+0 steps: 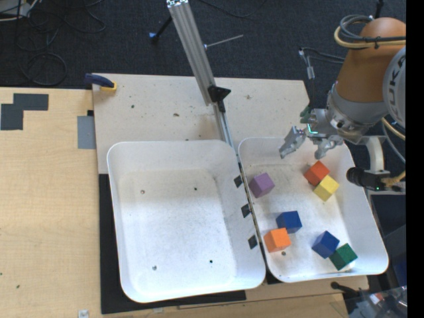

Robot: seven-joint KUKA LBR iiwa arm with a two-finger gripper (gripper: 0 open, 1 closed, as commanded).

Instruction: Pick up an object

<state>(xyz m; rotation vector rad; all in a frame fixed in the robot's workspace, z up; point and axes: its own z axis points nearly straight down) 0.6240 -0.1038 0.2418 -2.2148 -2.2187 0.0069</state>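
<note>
Over the far end of the right bin [371,244] hangs the gripper [307,146], its two grey fingers spread wide apart with nothing between them. One finger [290,143] slants toward the bin's far left corner, the other sits closer to the red cube [316,172]. The arm [368,65] reaches in from the right, its orange band large in the upper right corner.

Seven cubes lie in the right bin. The red cube is nearest the gripper, just below and to the right of it, and it touches a yellow cube [326,189] on its lower right side. A purple cube [261,184] sits near the bin's left wall, well apart from the red and yellow pair. Toward the middle lies a blue cube [289,221], and an orange cube [277,240] rests just beside it, lower and to the left (whether the two touch is hard to tell). Near the front right corner, a second blue cube [325,243] sits close against a green cube [344,256].

Left of this, the left bin [126,177] shares the bench, its floor showing a few dark specks. Black clips [244,210] run along the seam where the two bins meet. A slanted aluminium rail [195,52] rises from behind the bins toward the top of the view, and a small blue-and-yellow clamp [101,81] lies at the bench's far left corner.
</note>
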